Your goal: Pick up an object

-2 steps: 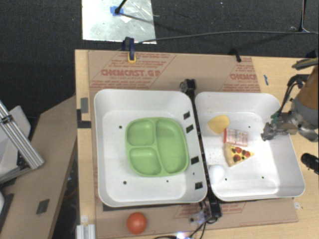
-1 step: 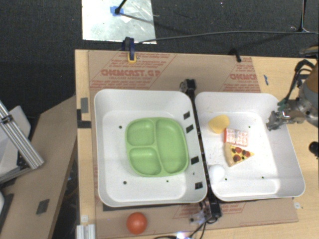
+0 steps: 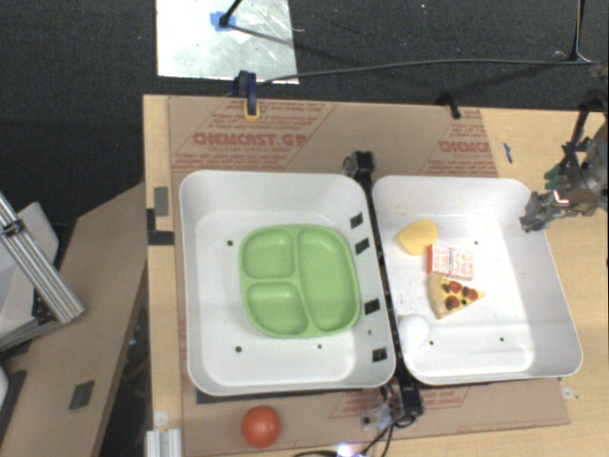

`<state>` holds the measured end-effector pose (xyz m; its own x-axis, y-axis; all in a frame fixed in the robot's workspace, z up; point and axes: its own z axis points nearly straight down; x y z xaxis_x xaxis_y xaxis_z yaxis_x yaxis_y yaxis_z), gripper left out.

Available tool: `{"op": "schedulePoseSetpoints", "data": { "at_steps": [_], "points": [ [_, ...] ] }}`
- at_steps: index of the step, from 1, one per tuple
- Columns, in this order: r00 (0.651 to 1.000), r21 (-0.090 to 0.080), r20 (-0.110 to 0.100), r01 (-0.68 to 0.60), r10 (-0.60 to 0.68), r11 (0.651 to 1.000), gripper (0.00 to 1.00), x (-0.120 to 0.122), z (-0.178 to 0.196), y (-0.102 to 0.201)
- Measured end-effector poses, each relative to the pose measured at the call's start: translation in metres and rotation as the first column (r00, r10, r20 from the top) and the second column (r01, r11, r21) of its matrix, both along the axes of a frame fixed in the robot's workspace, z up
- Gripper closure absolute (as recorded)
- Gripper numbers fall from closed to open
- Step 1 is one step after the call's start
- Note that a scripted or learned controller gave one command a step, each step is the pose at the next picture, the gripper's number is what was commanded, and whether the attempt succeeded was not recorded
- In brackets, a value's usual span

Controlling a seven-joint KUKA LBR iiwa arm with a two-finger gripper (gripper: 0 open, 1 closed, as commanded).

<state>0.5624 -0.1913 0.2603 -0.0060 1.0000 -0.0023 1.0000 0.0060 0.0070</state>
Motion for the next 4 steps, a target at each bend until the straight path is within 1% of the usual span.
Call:
{"op": "schedulePoseSetpoints", "data": {
  "at_steps": [1, 2, 3, 4],
  "points": [
    [1.000, 0.004, -0.007, -0.003, 0.003, 1.000, 1.00, -0.006, -0.013, 0.050],
    [1.000, 0.004, -0.005, -0.004, 0.004, 1.000, 1.00, -0.001, -0.013, 0.112],
    [1.000, 0.004, -0.006, -0.003, 0.003, 1.000, 1.00, -0.002, -0.026, 0.161],
    [1.000, 0.005, -0.005, -0.005, 0.005, 1.000, 1.00, 0.003, -0.023, 0.218]
  ]
}}
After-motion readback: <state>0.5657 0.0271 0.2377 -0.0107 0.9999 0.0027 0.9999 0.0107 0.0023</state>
